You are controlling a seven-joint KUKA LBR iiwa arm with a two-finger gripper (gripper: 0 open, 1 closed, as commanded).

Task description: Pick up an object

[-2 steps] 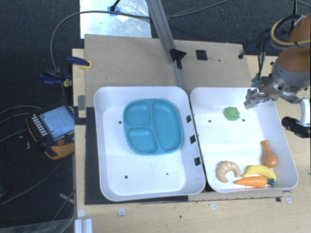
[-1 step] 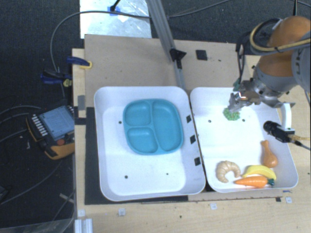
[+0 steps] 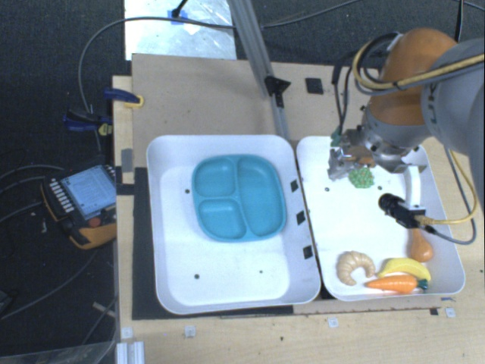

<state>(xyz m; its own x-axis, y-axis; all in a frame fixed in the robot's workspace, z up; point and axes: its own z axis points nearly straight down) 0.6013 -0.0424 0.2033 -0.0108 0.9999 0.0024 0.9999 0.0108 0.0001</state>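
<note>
Reaching in over the right-hand shallow white bin (image 3: 322, 203), the grey arm's metal gripper (image 3: 345, 161) hangs beside a small green bumpy broccoli piece (image 3: 361, 177) (whether its jaws are parted or gripping, I cannot tell). A blue sectioned plastic plate (image 3: 239, 197) lies in the left white bin (image 3: 170, 226).

Tray (image 3: 239, 197) in left bin (image 3: 173, 279); croissant (image 3: 355, 265), banana (image 3: 404, 267), carrot (image 3: 394, 283) in right bin (image 3: 333, 218)
</note>
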